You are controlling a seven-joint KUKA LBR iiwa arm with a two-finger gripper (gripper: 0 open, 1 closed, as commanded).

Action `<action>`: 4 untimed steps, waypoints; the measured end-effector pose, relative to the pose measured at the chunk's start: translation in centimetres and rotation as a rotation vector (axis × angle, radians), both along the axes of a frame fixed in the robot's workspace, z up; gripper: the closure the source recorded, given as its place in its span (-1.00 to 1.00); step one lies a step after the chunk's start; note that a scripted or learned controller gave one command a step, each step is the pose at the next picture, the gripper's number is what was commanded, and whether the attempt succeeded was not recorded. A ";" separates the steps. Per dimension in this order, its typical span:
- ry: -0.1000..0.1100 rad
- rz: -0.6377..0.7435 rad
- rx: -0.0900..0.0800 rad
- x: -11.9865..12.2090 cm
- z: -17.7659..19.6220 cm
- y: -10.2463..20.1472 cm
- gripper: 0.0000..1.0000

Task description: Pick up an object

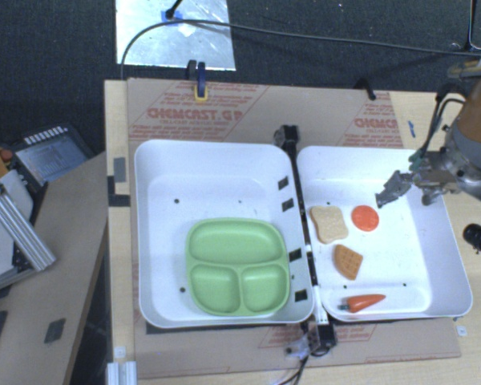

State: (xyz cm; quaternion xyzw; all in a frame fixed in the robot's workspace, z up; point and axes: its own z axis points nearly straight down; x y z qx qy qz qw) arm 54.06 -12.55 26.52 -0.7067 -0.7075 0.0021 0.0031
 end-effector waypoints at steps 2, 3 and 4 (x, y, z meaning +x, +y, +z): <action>-0.006 0.000 -0.001 -0.8 -4.6 0.0 -1.00; -0.004 0.000 0.000 -0.8 -10.7 0.7 -1.00; -0.005 0.000 -0.001 0.0 -15.4 0.5 -1.00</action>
